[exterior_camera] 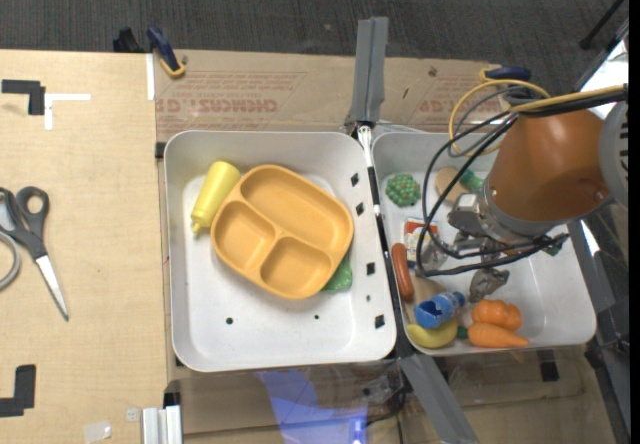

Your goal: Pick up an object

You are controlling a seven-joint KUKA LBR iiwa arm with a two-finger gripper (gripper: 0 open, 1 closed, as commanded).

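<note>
The arm hangs over the right bin (570,327), its gripper (487,280) low above the near end; how far the pincer is spread, I cannot tell, and nothing visibly sits in it. 2 carrots (495,322) lie just beside it, a blue toy (437,310) and banana (432,335) to their left. Best to centre over 1 carrot and descend straight, clear of its neighbours.

Red printed lettering runs along the cardboard sheet (260,92) behind the bins, upside down from this camera; it appears to read "CHEMICAL GU…", but the remaining characters are too small to make out.
</note>
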